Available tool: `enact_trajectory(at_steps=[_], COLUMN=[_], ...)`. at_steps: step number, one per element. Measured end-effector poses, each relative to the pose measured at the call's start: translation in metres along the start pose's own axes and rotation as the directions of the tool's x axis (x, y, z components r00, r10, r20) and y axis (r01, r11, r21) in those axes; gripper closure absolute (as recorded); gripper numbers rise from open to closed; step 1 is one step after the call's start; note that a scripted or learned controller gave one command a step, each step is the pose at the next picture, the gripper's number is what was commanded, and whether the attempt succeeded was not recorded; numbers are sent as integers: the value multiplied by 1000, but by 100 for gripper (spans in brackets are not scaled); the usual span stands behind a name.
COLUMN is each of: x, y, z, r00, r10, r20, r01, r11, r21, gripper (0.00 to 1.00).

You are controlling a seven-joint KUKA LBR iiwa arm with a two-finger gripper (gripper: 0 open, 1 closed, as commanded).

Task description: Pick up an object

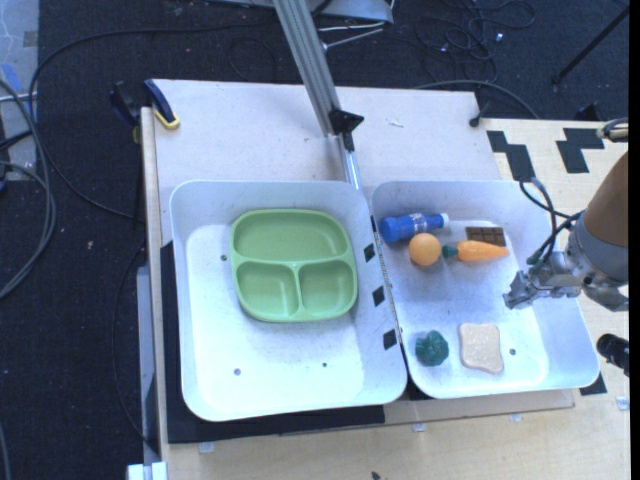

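The camera view shows the claw (522, 293) low over the right bin's (560, 363) right side, its grip impossible to judge, near the carrot (481, 252), orange ball (425, 250), blue bottle (409, 226), bread slice (482, 347) and green lump (432, 347), while the left bin (200, 368) holds a green divided plate (294, 264).

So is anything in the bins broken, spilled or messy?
Nothing stands out. The green divided plate sits flat in the left white bin. The blue bottle, orange ball, carrot, bread slice and green lump lie apart, nothing spilled.
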State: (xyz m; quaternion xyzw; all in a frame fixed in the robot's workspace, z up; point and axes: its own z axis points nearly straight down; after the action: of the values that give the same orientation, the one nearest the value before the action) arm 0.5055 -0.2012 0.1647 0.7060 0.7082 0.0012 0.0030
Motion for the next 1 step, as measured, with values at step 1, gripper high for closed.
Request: enact_trajectory(at_steps=[1], x=[0], y=[2], z=[-41], r00=[1000], r10=[1], r20=[0], r01=[-1], r11=[1000], r21=[1], gripper=[100])
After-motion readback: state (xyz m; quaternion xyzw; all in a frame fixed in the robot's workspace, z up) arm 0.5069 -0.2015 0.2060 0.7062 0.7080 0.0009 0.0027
